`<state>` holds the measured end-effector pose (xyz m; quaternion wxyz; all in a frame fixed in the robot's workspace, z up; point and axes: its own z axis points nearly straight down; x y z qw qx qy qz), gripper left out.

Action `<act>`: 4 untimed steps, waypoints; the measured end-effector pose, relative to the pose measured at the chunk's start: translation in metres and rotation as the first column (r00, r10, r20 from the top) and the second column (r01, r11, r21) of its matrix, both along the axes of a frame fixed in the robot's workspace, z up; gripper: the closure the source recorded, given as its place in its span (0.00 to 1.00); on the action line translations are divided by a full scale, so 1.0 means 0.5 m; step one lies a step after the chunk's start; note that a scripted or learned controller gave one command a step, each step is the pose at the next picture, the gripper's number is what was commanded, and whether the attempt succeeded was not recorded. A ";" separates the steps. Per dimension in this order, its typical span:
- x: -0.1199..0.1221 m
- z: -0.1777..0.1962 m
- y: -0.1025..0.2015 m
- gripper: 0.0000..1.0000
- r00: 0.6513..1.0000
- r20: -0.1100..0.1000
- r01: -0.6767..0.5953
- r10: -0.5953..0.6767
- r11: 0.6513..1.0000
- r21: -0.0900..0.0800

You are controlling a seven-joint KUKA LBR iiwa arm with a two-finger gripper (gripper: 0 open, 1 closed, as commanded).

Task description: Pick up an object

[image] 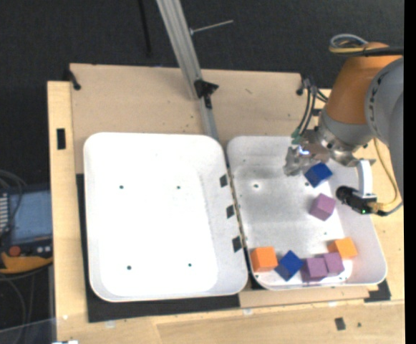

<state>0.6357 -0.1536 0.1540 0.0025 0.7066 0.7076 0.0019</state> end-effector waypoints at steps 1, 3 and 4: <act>-0.002 0.089 -0.001 1.00 1.000 0.001 0.000 0.000 1.000 0.000; -0.021 0.175 0.119 1.00 1.000 -0.006 -0.004 0.004 1.000 0.000; -0.055 0.161 0.217 1.00 1.000 -0.007 -0.004 0.004 1.000 0.000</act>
